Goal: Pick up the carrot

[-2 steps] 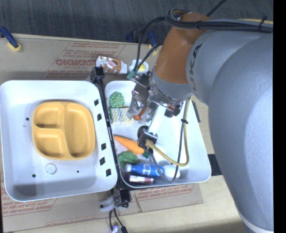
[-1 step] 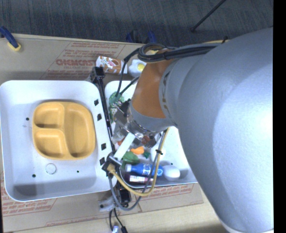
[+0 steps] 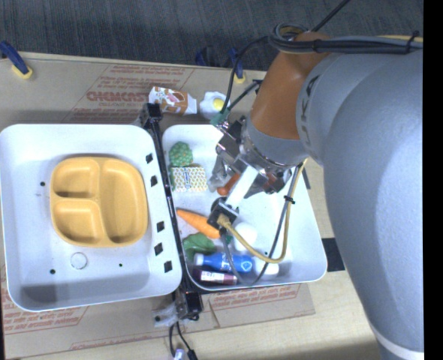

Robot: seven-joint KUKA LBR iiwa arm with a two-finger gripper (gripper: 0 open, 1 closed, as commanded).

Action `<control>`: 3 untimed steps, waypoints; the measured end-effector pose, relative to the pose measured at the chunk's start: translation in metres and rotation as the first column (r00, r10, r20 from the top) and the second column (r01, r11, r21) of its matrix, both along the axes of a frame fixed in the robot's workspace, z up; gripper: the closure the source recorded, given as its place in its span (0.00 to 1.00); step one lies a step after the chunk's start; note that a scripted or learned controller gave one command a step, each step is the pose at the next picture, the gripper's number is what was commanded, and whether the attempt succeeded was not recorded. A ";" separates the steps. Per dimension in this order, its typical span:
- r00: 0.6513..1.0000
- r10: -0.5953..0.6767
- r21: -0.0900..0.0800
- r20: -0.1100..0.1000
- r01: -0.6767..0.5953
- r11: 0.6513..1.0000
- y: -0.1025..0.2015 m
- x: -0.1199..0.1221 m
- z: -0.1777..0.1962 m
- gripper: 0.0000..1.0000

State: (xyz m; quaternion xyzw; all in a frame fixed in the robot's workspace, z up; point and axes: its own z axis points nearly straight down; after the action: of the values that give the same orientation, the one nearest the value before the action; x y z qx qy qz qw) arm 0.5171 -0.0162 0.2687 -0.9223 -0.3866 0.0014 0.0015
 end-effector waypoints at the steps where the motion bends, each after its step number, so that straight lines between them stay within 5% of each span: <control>1: 0.987 -0.158 0.000 -0.004 0.158 0.987 0.065 -0.042 -0.033 1.00; 2: 0.979 -0.202 -0.001 -0.002 0.202 0.979 0.014 -0.038 0.004 1.00; 3: 0.939 -0.343 -0.002 -0.004 0.343 0.939 0.064 -0.042 -0.060 1.00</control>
State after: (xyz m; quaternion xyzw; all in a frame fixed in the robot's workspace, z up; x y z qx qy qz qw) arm 0.4751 0.0480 0.2088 -0.9755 -0.2200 0.0034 0.0022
